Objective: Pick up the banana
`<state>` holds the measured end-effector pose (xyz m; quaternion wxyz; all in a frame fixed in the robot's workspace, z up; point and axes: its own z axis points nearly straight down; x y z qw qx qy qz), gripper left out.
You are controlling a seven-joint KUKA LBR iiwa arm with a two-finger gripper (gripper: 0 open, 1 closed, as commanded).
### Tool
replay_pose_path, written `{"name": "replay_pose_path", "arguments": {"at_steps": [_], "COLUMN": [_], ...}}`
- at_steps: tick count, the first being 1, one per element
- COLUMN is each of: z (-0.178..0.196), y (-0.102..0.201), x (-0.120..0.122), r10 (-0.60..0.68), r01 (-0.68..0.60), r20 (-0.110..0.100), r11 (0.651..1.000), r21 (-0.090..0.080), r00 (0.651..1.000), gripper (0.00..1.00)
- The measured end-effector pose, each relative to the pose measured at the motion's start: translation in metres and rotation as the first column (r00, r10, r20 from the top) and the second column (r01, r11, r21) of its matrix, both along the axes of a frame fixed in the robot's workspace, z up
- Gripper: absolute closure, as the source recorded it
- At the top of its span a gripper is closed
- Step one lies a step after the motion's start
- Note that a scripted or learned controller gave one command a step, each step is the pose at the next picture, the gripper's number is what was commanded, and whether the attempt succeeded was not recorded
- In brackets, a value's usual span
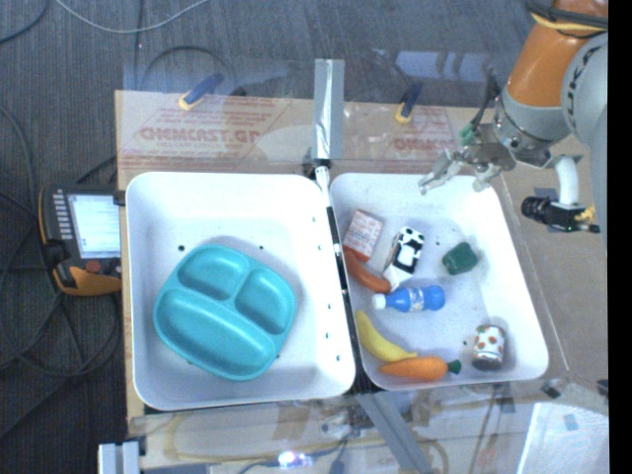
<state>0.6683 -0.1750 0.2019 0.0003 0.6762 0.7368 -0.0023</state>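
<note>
**Banana untouched, gripper parked at the far rim**

The banana [381, 339] lay in the right bin [513, 265], down in its near-left part, curved and yellow, with its lower end just beside the orange carrot [420, 368] at the near wall. Nothing was on top of it and nothing was gripping it, so the pick, by every sign, had not begun.

The gripper [456, 169] hovered at the opposite end of that same bin, over its far rim, well apart from the banana. Its fingers looked spread wide, with bare bin floor showing between them and no object there. The arm [553, 57], with its orange band, came in from the upper right.

Between gripper and fruit sat a crowd: a small red-and-white packet [363, 233] near the divider, a black-and-white toy [406, 251], a dark green block [460, 259] and a blue-and-white bottle [415, 299] lying on its side just beyond the banana. A second orange piece [367, 275] lay along the left wall, close to the banana's upper end, and a small spotted cup [487, 345] stood near the right corner.

The left bin [148, 294] held a teal divided plate [227, 309] and played no part here.

As judged from this layout, everything remained to do: travel across the bin, line up over the banana, descend, close, lift. The tight neighbours, the bottle on one side and the carrot on the other, looked like the main threat to a clean grab.
</note>
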Motion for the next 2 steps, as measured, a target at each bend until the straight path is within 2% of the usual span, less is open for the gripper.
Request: {"name": "replay_pose_path", "arguments": {"at_steps": [1, 2], "z": [0.112, 0.214], "y": [0.079, 0.122], "x": [-0.064, -0.104], "r10": [0.489, 0.528], "r01": [-0.489, -0.528], "r20": [0.002, 0.004], "r11": [0.872, 0.849], "r21": [0.005, 0.003], "r00": [0.872, 0.849], "gripper": [0.0, 0.0]}}
